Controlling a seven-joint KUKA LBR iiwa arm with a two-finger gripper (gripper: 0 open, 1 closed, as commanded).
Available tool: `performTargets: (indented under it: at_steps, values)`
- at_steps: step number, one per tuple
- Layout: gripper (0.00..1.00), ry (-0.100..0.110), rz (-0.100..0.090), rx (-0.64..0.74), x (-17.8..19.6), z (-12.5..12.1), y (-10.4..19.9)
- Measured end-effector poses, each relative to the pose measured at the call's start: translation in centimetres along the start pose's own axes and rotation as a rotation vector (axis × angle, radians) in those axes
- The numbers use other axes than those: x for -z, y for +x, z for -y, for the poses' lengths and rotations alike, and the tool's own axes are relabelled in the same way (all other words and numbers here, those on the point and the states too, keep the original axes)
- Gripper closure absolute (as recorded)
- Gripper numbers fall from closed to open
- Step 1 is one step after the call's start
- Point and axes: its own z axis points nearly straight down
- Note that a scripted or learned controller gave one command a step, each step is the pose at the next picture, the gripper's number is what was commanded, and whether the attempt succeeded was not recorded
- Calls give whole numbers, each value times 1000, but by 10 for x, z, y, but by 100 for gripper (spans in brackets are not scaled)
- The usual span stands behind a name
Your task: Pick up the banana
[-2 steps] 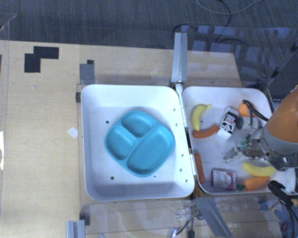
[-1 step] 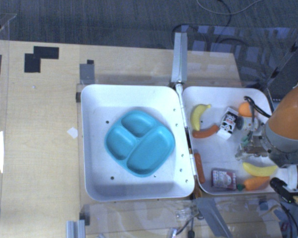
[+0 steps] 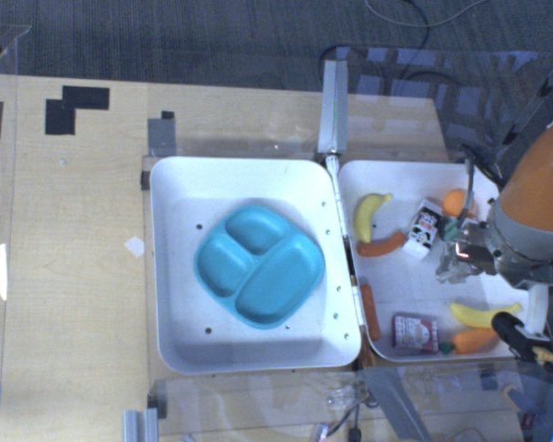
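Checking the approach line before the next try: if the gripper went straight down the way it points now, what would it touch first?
Probably bare floor of the right bin, between the small carton and the lower banana; the gripper isn't over either banana. Depth is unclear.

I see two white bins side by side on the bench. The left bin [image 3: 166, 247] holds a blue divided plate [image 3: 260, 265] at its middle. In the right bin [image 3: 387, 175], a banana [image 3: 369, 214] lies near the far left corner, just above a reddish sausage [image 3: 382, 245]. A second banana [image 3: 479, 315] lies by the near right corner, beside a carrot [image 3: 472, 340]. My gripper [image 3: 455, 263] hangs over the bin's right side; its fingers look blurred, possibly empty.
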Motion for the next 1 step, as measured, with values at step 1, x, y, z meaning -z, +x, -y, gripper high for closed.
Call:
performTargets:
  at_steps: [1]
  values:
    - [100,-1,0,50,50,-13,1]
